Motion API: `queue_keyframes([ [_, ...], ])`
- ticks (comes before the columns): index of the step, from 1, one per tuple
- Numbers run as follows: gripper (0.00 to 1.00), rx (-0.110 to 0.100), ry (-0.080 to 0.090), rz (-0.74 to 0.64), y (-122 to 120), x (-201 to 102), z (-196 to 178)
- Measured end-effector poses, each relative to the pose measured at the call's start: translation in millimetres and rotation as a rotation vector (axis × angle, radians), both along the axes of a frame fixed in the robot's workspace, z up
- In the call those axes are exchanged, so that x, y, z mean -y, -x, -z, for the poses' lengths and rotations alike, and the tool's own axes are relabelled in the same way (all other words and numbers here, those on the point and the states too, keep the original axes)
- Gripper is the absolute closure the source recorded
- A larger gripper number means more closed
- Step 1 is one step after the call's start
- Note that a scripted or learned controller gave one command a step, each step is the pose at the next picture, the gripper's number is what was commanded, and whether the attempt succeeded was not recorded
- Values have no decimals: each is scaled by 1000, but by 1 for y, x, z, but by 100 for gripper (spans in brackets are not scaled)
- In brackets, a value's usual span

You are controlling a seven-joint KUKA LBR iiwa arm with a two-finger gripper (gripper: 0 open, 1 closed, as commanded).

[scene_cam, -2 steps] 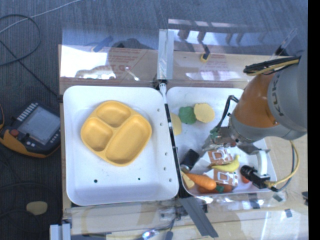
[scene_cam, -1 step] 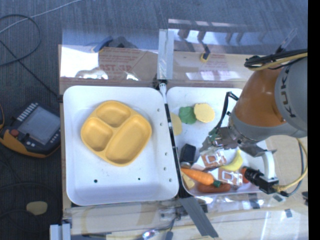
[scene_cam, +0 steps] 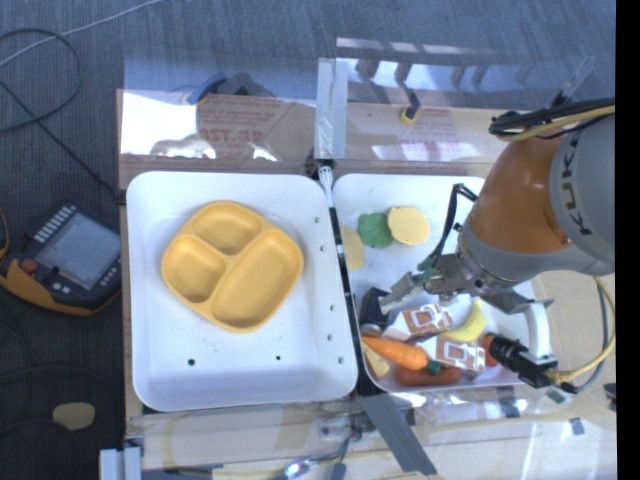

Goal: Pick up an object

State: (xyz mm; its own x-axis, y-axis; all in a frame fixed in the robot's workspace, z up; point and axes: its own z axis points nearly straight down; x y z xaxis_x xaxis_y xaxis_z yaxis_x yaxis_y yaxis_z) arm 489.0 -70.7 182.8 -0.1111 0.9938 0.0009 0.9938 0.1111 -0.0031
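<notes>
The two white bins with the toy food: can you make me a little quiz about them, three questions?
1. True or false: the yellow plate lies in the right bin.
2. Which lies nearest the front edge of the right bin? A) carrot B) green piece C) yellow disc
3. Fill in: the plate has ___ compartments.

Key
1. False. It lies in the left bin.
2. A. The carrot lies along the front, below the gripper; the green piece and the yellow disc sit side by side toward the back.
3. Three.
</notes>
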Motion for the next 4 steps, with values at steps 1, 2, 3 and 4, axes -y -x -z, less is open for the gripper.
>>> queue_keyframes([
  [1, 0, -1, 1, 18, -14, -50, 0],
  [2, 0, 0, 2, 28, -18, -2, 0],
  [3, 0, 6, 2, -71, -11, 47, 78],
  [4, 0, -1, 4, 151, -67, 114, 78],
])
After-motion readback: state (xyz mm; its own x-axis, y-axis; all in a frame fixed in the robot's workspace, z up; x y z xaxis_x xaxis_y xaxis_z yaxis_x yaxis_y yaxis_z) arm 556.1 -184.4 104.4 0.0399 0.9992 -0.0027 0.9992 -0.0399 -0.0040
